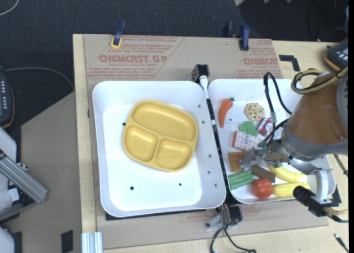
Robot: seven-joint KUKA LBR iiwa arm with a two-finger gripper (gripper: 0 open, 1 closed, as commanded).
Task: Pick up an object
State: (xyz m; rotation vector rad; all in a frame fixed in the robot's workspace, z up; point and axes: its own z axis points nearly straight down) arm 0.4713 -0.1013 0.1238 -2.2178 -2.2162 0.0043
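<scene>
My gripper (255, 162) reaches in from the right and hangs low over the front half of the right bin (243, 87). It is among several toy foods. A brown flat piece (235, 161) lies just left of it, and a green piece (240, 179) and a red tomato (263, 189) lie just in front. A yellow banana (289, 174) and a yellow corn cob (282, 190) lie at its right. A red and green packet (245, 135) sits just behind it. An orange carrot (224, 111) and a round cookie (254, 111) lie further back.
The left bin (105, 152) holds a yellow divided plate (160, 135) in its middle. A black rail (212, 127) runs between the two bins. The grey arm with its orange band (316, 116) covers the right bin's right side.
</scene>
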